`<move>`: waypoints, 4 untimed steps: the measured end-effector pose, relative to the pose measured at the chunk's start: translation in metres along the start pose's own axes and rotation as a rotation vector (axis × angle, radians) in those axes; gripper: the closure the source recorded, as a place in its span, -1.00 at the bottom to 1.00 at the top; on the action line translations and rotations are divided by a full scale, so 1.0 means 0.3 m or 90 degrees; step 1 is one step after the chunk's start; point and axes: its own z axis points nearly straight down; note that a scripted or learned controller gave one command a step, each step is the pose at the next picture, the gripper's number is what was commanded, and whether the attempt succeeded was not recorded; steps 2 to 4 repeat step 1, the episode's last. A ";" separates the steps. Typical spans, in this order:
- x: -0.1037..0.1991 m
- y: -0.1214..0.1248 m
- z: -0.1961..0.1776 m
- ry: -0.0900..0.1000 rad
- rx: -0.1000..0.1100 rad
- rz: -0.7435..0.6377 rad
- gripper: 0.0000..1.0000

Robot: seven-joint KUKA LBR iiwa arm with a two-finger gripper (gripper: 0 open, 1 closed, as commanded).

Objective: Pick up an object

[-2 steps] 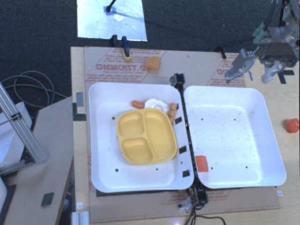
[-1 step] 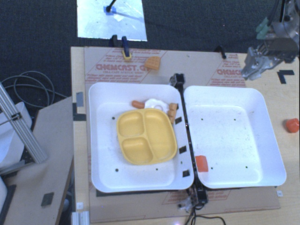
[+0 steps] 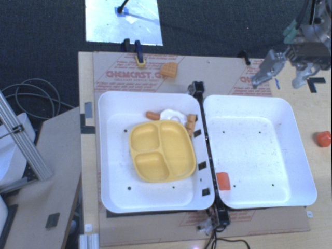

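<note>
Lying nearest, an orange block (image 3: 223, 181) sat in the right bin (image 3: 290, 191) at its front left corner; in the left bin (image 3: 111, 191) a yellow tray (image 3: 162, 151) lay flat, with a sausage (image 3: 152, 115), a white piece (image 3: 173, 116) and a tan piece (image 3: 191, 123) just behind it; farther back, a waffle (image 3: 168, 69) rested on the bench (image 3: 218, 69); the gripper (image 3: 280, 77) hung above the right bin's far right corner, fingers parted, grasping nothing.

- The bench (image 3: 129, 66) is viewed from above at a slant, from fairly far off.
- Both bins, left (image 3: 111, 154) and right (image 3: 295, 154), are taken in whole; the arm (image 3: 311, 35) is seen at 2 o'clock.
</note>
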 end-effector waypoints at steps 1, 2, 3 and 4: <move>-0.001 0.002 -0.039 0.000 -0.003 -0.002 1.00; -0.001 0.002 -0.039 0.000 -0.003 -0.002 1.00; -0.001 0.002 -0.039 0.000 -0.003 -0.002 1.00; -0.001 0.002 -0.039 0.000 -0.003 -0.002 1.00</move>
